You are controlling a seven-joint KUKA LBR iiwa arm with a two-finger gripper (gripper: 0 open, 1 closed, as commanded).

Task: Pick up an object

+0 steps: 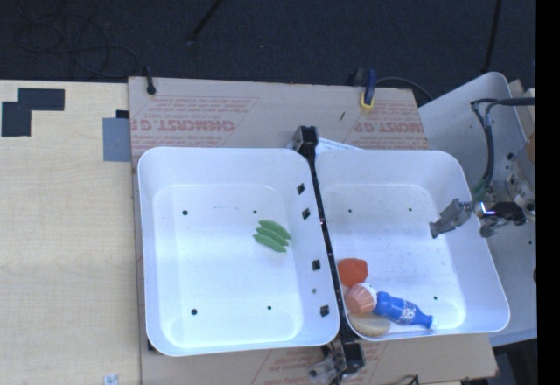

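Note:
A green pea-pod toy (273, 235) lies near the middle of the left bin (175, 199). In the right bin (411, 173), by its front-left corner, sit an orange-red block (353, 270), a peach and white rounded toy (360, 298), a tan disc (372, 326) and a blue bottle (403, 311) lying on its side. My gripper (448, 220) hangs over the right bin's right side, well clear of those objects, with nothing visible in it.
A black divider strip (317, 226) with clips runs between the two bins. Cardboard (262, 116) lies under the bins. A yellow-and-blue clamp (368, 94) stands at the back edge. Cables and the arm's mount (503, 199) crowd the right side.

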